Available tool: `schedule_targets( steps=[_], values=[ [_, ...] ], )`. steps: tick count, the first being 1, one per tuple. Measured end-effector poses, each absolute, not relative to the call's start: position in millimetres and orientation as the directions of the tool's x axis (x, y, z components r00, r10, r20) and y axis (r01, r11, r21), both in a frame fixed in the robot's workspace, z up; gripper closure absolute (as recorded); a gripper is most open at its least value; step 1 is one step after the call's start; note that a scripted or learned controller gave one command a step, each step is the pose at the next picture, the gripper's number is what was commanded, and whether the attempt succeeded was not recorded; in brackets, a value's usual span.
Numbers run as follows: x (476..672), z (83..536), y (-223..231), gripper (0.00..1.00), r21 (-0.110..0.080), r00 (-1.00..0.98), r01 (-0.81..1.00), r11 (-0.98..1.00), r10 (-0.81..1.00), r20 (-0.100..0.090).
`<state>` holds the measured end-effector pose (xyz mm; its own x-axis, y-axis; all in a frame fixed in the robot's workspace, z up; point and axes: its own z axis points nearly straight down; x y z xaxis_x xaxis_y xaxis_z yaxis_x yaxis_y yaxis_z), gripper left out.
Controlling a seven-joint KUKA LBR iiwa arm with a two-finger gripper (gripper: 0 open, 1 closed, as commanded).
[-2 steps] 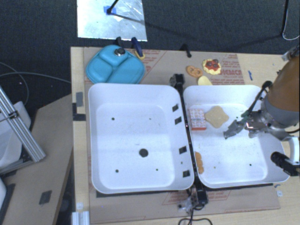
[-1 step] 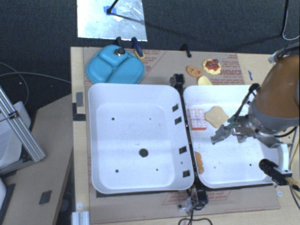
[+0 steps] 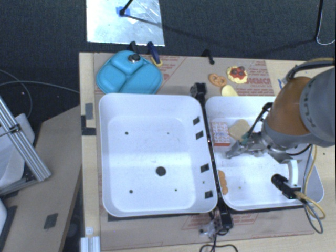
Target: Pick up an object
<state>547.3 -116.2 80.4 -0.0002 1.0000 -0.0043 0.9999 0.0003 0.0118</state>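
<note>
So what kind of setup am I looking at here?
Most likely a lab test bench for robot picking: two shallow white bins, left bin and right bin, sit on a cardboard-covered table, with toy food scattered behind and the arm's hand reaching into the right bin.

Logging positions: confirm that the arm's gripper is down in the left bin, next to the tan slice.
Wrong bin. The camera view shows the gripper down in the right bin, next to the tan slice.
</note>
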Motion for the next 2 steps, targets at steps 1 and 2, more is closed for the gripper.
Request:
schedule_targets(
  steps=[1, 2],
  values=[
    [618.3, 86.9, -111.3, 0.0, 0.01, -0.007, 1.0, 0.007, 1.0, -0.002],
    [667.7, 86.5, -140.1, 0.0, 0.005, -0.007, 1.0, 0.007, 1.0, -0.002]
  ],
)
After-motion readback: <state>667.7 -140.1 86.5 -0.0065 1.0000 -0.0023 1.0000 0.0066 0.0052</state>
